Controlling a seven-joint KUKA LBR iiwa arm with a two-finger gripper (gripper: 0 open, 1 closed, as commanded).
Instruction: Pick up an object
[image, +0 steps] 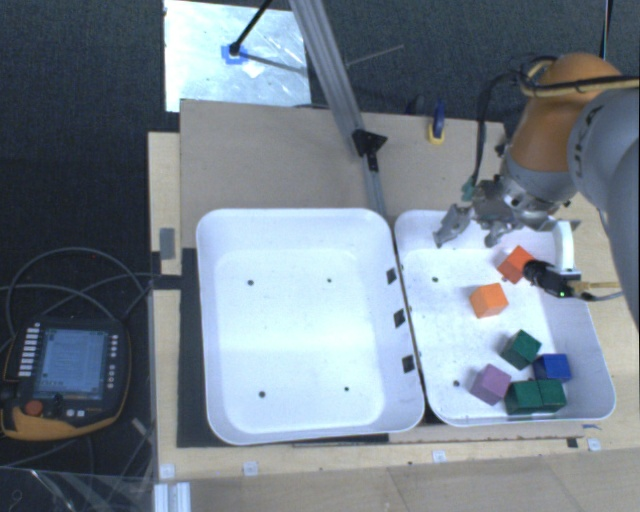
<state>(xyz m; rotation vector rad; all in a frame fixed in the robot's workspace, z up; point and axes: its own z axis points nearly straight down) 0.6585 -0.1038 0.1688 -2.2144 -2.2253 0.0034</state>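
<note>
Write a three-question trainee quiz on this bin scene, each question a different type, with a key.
1. True or false: the left bin holds the blocks.
2. Multiple choice: which block lies nearest the end effector? A) purple block B) blue block C) orange block beside the black connector
3. Fill in: the blocks cluster toward the right bin's ____ side in the camera view.

Key: 1 false; all the blocks lie in the right bin. 2 C. 3 right; the bin's left part is bare floor.
</note>
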